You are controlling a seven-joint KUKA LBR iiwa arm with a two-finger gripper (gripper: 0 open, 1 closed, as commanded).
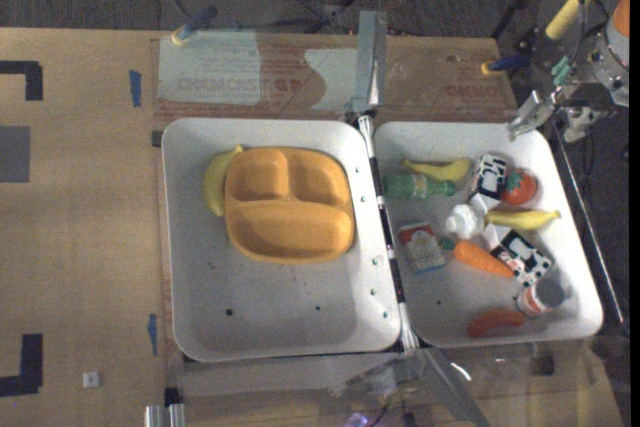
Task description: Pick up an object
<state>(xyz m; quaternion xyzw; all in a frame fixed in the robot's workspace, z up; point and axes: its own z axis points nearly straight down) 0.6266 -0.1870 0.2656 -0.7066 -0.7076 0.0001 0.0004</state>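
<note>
Currently the end effector (540, 110) sits at the top right, just above the back-left corner of the right bin (585, 310), over the bin's rim and not down among the items. Whether it is wide or narrow: cannot tell, too small and blurred. Nothing visibly held.

Landmark = right bin. Inside it:
- yellow banana (440, 169) near the back wall, left of centre
- green bottle (415, 186) just in front of that banana, lying on its side, close to the left wall
- black-and-white carton (489, 174) at the back, right of the banana
- red-orange tomato (519, 188) touching the carton's right side
- second banana (522, 218) mid-bin, towards the right wall
- white cap-like object (462, 219) at centre
- small red-and-white box (422, 247) left of centre, near the left wall
- carrot (482, 259) centre, angled towards the front right
- second carton (524, 256) just right of the carrot
- small can (540, 296) front right, tipped
- red pepper-like thing (495, 322) along the front wall

Left of the right bin, the left bin (200, 315) holds an orange divided tray (290, 203), upside or not cannot tell, in its back half, with a yellow item (214, 183) tucked under the tray's left edge.

Both bins rest on the wooden surface (70, 235).
</note>
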